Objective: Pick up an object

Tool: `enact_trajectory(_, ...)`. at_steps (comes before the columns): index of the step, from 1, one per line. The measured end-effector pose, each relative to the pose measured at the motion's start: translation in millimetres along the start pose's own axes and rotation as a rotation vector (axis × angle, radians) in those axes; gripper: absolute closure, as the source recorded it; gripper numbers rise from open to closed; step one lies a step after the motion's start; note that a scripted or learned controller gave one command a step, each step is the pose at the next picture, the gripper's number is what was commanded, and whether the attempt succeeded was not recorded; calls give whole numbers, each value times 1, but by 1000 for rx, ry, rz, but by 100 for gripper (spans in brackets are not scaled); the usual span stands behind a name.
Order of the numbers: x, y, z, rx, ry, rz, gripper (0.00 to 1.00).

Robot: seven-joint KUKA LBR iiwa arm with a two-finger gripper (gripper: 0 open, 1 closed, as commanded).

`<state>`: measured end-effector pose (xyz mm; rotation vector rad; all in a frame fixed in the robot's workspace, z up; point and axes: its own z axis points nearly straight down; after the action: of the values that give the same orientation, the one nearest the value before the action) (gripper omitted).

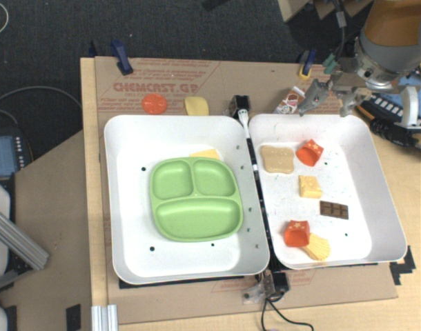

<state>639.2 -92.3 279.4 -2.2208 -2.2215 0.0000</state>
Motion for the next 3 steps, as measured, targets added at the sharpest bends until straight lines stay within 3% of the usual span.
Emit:
enact_trajectory(1, -68, -2, 131, 13, 0, 7, 0)
enact_trajectory(2, -39, -41, 149, 7, 3, 1, 0)
enact_trajectory(3, -43, -64, 198, 8, 2, 2, 0)
